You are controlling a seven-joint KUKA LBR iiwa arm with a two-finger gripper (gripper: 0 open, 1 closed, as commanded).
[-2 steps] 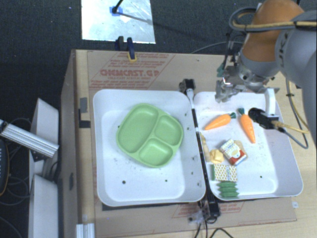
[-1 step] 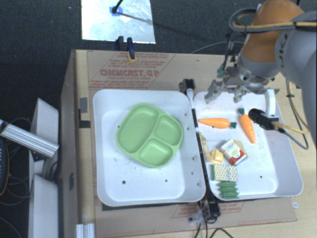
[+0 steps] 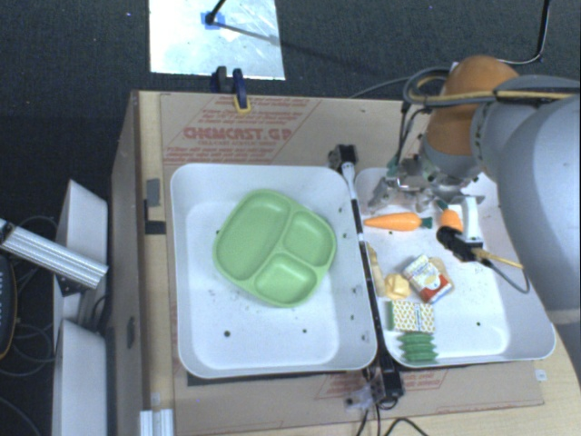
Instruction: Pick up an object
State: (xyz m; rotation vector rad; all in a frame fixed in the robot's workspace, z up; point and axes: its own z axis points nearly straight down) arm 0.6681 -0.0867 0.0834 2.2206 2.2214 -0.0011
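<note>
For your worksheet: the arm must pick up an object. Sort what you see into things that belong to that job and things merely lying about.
Part of the job:
gripper, over the right bin
carrot, nearest it
red and white packet
green pea pod
yellow piece

Just lying about:
green divided plate in the left bin
blue clamp

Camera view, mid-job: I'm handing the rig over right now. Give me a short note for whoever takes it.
Claw: low over the back of the right bin, just above the carrot; finger state unclear, nothing seen held.
Right bin: carrot, yellow piece, red-and-white packet, green-and-white card, green item.
Left bin: green divided plate.
Done: approach. Left: grasp and lift an object.
</note>
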